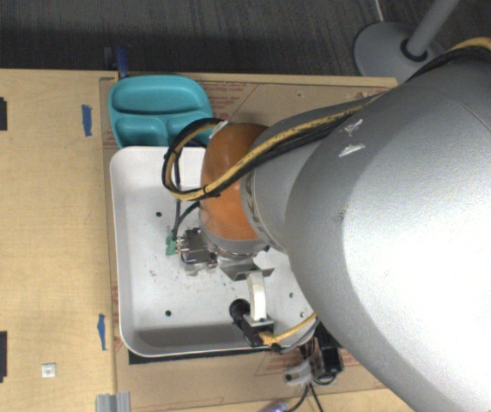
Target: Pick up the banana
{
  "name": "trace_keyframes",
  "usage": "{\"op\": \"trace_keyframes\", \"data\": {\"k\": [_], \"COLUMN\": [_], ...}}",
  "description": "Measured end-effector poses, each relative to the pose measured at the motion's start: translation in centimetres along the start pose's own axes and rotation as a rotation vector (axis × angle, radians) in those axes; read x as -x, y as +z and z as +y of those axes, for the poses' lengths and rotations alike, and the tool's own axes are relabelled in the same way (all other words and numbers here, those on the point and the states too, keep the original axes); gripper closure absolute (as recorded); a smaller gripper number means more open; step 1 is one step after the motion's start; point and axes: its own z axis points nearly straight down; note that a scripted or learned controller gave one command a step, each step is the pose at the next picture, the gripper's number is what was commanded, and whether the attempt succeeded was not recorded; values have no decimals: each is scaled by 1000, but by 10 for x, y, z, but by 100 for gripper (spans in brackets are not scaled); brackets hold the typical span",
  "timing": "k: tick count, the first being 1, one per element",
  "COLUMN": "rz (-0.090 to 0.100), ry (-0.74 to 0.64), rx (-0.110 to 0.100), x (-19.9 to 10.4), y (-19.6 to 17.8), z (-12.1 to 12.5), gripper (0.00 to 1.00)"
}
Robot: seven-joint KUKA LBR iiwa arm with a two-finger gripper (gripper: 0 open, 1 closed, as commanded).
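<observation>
Looking down on the white bin [134,230], we see 1 grey arm [383,230] with its orange band [227,183] covering most of the bin's right half. The wrist hardware and gripper [201,254] hang over the bin's middle, just right of its bare floor. We cannot make out a banana anywhere on the visible floor; if it is in this bin, we judge it lies beneath the arm, so its direction from the gripper and its long axis stay unknown to us. We cannot tell how the jaws stand. A teal tray [155,106] sits at the bin's far edge.
</observation>
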Motion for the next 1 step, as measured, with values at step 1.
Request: {"op": "trace_keyframes", "data": {"k": [1], "rz": [0], "ry": [0], "rx": [1], "x": [0], "y": [-10], "z": [0], "gripper": [100]}}
